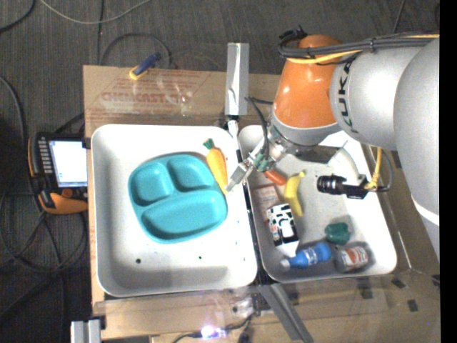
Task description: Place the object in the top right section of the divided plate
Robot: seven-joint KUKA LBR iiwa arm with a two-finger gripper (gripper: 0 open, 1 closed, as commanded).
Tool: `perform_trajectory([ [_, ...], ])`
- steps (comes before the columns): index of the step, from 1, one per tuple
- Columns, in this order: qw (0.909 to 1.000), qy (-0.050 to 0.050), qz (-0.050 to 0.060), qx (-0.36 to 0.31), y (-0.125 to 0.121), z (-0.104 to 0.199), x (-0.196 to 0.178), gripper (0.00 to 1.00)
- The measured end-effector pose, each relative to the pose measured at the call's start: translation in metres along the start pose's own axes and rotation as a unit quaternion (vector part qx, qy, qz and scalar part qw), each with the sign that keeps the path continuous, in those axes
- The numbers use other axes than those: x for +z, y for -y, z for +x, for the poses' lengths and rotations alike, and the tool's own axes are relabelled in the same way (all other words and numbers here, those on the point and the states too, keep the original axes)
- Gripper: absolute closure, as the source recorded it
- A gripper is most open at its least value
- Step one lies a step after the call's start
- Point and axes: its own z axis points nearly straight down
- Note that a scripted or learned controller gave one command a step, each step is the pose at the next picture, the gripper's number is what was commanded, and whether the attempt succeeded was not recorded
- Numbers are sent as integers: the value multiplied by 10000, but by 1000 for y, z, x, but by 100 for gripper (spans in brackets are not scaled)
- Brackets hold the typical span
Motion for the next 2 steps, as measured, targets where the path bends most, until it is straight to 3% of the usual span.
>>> perform_trajectory([
  [1, 10000, -9, 1, 1, -1, 0, -8, 100],
  [2, 9968, 15, 4, 798, -24, -65, -17, 100],
])
